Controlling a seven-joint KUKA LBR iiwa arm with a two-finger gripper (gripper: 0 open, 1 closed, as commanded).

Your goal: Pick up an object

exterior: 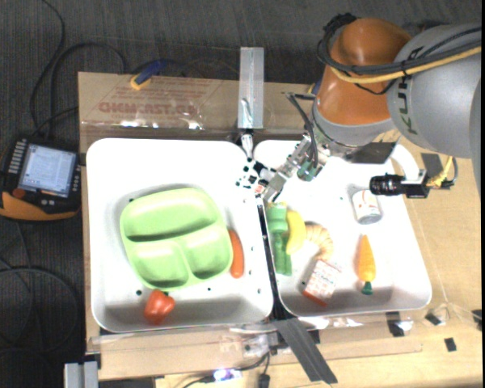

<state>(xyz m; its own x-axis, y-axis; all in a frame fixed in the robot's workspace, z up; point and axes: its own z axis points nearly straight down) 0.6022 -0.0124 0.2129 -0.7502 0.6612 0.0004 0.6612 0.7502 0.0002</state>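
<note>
Camera view has the tool (273, 186), its grip state unreadable, above the green block (279, 241); best to drop straight, centred, clear of the bin wall (265, 249).

both white bins (186, 314) look like smooth, faintly glossy plastic. the green tray (176, 237) is glossy moulded plastic too. the table (461, 241) looks like matt brown cardboard or board. the arm (440, 83) has smooth grey metal under a shiny orange band (360, 63).

The grey arm (436, 79) runs off the right edge, its wrist covers part of the right bin's (404, 293) far rim, and the gripper (276, 183) fingertips are too small to read.
</note>
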